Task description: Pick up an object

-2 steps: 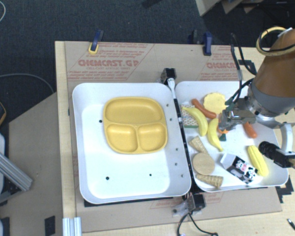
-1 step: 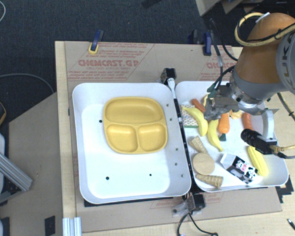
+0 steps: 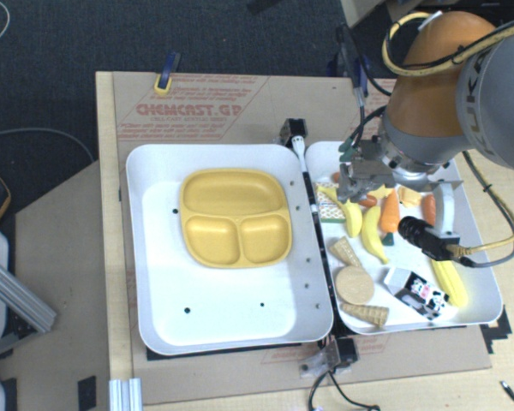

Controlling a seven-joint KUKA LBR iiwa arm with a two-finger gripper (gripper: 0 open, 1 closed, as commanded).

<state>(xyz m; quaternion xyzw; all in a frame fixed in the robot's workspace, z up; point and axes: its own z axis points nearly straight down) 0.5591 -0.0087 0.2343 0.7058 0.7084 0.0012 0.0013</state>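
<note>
Clutter is the main problem w/ this pick. Right bin (image 3: 488,302) is packed w/ toy food: two bananas (image 3: 364,229) side by side near its middle, a carrot (image 3: 391,212) just right of them, a round cracker (image 3: 355,284) w/ an ice-cream cone (image 3: 366,314) below it and another cone (image 3: 343,251) above, a long yellow piece, prob. corn (image 3: 448,281), toward the right rim, and a small black-and-white block (image 3: 418,291) beside it. Left bin (image 3: 146,229) carries a yellow divided plate (image 3: 236,215), well apart from the arm.

Claw (image 3: 357,182) sits low over the upper part of the right bin, approx. above the banana tops; cannot tell its state, since the wrist body hides the tips. Nothing visibly held.

Judgement: the step in hand is the descent and grasp, task barely begun. To do it well:
- Commit to one target, prob. the nearer banana, since it lies directly under the claw.
- Straddle its narrow width, not its length; curved fruit slips out endwise.
- Carrot and second banana lie touching or nearly so, so a tip may land on a neighbour; come straight down, no sideways drag.
- Mind the bin wall by the divider (image 3: 313,221), just left of the claw.
- Lift slowly, then check the object actually rises.
</note>
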